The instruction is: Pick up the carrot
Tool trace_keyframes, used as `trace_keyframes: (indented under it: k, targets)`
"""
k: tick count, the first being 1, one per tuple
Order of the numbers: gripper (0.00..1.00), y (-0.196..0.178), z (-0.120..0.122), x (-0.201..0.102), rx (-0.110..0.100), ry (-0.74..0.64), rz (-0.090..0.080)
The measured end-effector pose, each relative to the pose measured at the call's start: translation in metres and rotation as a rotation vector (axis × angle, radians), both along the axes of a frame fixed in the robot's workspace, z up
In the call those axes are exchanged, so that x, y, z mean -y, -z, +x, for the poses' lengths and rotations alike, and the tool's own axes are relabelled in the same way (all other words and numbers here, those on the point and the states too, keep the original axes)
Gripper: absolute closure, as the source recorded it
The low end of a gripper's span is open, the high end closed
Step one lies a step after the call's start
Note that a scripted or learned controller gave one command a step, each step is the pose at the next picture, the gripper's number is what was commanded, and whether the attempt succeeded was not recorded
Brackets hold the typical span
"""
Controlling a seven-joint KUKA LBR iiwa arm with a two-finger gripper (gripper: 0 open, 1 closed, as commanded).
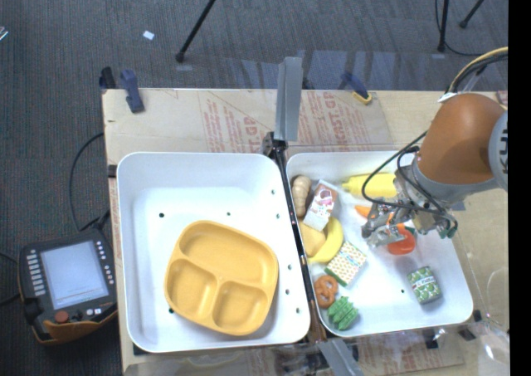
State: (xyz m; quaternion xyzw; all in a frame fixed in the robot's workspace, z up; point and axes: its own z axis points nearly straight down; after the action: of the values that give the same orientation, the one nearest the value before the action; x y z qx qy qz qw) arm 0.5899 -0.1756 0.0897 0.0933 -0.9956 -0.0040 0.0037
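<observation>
In the right bin [452,304], a small orange piece that looks like the carrot [362,211] pokes out just left of my gripper [383,231]. Most of it is hidden under the wrist. The gripper hangs low over the bin's middle, below the orange band of the arm [455,140]. A red-orange round item [402,242] lies right under the gripper's right side. Nothing can be seen held between the gripper's tips.
The right bin also holds a yellow item [371,186], a potato [300,192], a small carton [321,205], a banana [331,241], a green-yellow box [346,262], a pretzel [326,288], a green toy [342,313] and a green can [424,285]. In the left bin [149,192] lies a yellow divided plate [221,276].
</observation>
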Motion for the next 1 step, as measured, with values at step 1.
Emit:
trace_keyframes:
  k: [1]
  targets:
    - [0.0, 0.0003, -0.0001, -0.0001, 0.0, -0.001, 0.0]
